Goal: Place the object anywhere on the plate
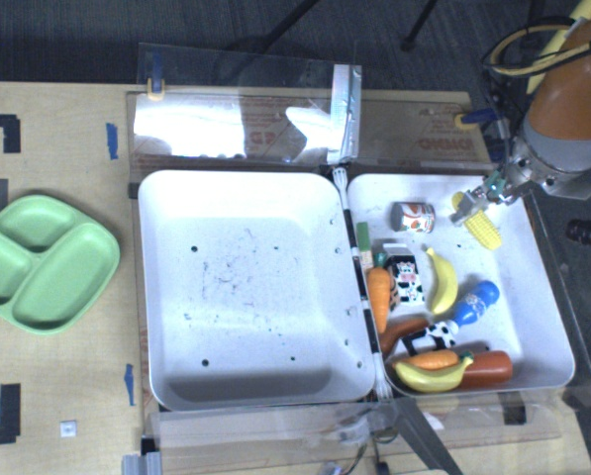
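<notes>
A pale green three-compartment plate (pixel 46 263) lies flat on the bench, well left of both bins.

My arm (pixel 570 107) runs off the right edge. My pincer (pixel 495 190) is too small to read. The hot dog (pixel 478 366) lies partly under the lower banana (pixel 432 374).

**Arm reaches in from the upper right, gripper low and angled left**

The grey arm (pixel 562 127) enters at the upper right, its orange band showing broad above the wrist. Yellow and black cables loop behind it. The wrist slants down and to the left, ending in the small two-finger gripper (pixel 490 192). The gripper's tip is too small and blurred to read in detail.
</notes>
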`<state>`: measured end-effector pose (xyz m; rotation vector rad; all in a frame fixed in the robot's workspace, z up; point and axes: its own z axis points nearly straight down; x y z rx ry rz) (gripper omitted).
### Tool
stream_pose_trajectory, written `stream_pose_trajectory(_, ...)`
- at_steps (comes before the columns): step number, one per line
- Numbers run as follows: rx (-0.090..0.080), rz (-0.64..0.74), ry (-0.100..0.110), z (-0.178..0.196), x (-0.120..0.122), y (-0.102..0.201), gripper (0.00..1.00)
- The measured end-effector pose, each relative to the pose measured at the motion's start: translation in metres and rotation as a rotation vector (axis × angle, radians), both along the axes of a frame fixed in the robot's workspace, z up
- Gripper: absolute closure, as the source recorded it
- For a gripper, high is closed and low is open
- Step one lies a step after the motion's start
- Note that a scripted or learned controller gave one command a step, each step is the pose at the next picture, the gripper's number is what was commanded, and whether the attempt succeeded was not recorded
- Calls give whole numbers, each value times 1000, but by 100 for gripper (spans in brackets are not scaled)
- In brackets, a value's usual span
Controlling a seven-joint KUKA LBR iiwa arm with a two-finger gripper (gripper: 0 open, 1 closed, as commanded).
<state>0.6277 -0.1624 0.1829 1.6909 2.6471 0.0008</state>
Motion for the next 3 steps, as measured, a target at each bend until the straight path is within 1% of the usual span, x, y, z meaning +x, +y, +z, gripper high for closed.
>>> stream_pose_trajectory(1, -1, -564, 6, -18, 1, 66, 100)
stream_pose_trajectory(2, -3, -895, 3, 4, 35, 92, 100)
stream_pose_trajectory(3, -3, -1114, 4, 36, 40, 116, 100)
